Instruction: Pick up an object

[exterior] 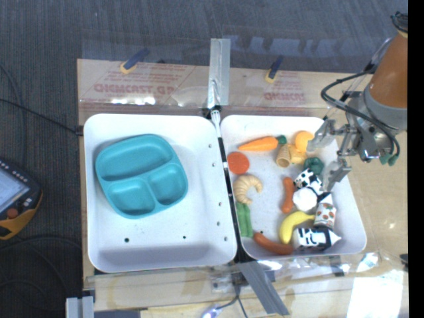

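Two white bins point(159, 257) sit side by side. The left one holds one blue divided tray point(140, 174). The right one holds one carrot point(258, 144), one croissant point(246, 187), one banana point(291, 225) and two cow-patterned toys point(307, 179).

One camera sits high above the bench and looks down at a slant, far enough back to see the left bin point(99, 244), the right bin point(354, 234) and some dark floor point(199, 8) around them.

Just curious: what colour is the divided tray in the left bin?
Teal blue tray, seen in the camera view.
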